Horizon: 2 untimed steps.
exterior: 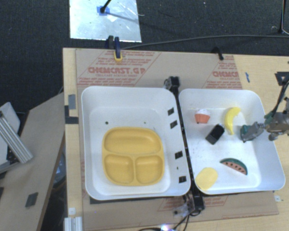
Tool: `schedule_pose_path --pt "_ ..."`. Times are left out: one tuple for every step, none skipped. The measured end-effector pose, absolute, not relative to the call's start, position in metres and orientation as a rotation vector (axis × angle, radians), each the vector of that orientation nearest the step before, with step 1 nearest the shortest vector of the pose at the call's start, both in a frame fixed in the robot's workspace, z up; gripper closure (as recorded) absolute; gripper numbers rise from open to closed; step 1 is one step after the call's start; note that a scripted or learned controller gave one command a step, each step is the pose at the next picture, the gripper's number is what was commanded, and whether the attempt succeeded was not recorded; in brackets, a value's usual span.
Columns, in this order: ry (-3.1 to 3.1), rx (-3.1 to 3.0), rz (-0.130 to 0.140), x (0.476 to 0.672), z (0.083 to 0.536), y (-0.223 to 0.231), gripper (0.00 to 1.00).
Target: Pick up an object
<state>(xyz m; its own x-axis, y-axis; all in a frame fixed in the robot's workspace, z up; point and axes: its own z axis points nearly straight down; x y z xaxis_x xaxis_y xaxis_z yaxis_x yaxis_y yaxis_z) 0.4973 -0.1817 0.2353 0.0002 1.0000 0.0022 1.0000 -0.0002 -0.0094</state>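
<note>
Hovering inside the right bin, the tool; grip state impossible to tell. Lying just left of the tool, the banana; resting beyond it, the black block.

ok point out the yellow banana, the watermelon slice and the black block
yellow toy banana (231,119), camera view, middle of its curve
green and red watermelon slice (234,166), camera view, red flesh
small black block (214,134), camera view, top face

One fixed cam, high above the desk, looking down at a slant. Both bins fit in frame w/ floor beyond; arm enters from right.
</note>
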Motion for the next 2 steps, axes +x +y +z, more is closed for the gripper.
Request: schedule_pose_path --pt "-2.226 -2.219 -0.001 0.500 0.241 -0.181 0.00" --pt "-2.222 -2.219 0.001 0.498 0.199 -0.179 0.00"
